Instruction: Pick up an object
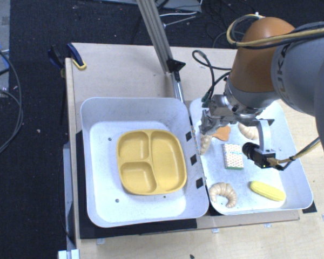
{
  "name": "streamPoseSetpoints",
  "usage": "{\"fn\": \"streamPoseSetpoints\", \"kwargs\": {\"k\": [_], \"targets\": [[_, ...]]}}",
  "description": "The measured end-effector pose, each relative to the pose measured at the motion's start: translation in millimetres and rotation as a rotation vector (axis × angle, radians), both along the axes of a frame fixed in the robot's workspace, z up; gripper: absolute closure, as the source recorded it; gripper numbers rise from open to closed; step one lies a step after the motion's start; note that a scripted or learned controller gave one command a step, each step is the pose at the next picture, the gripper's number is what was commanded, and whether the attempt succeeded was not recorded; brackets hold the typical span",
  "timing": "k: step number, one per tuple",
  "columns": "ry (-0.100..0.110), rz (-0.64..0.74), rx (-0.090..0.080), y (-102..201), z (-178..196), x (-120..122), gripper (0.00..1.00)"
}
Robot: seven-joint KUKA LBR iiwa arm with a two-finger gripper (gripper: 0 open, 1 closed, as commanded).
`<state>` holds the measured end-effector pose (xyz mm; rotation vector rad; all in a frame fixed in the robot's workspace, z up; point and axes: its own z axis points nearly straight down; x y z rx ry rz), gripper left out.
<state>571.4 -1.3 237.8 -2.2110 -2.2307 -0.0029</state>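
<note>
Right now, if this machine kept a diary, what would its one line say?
arm: over right bin | gripper: low at bin's left edge, by pale food piece | held: nothing seen | yellow tray: left bin

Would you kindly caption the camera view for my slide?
Arm's tool lowered into the right bin among toy foods; yellow divided plate in the left.

In the right bin [297, 196] we see a yellow corn cob [267, 190] lying near the front right corner, a curled croissant [223, 193] at the front left, a small sponge-like block [233, 156] with a green edge in the middle, an orange wedge [223, 133] and a pale bread piece [206, 143] by the left wall.
</note>
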Motion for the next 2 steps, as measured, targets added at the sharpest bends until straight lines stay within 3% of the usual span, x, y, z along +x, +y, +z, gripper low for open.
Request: {"fn": "streamPoseSetpoints", "kwargs": {"k": [2], "targets": [[-0.001, -0.002, -0.001, 95.2, 3.4, 35.4, 1.00]]}}
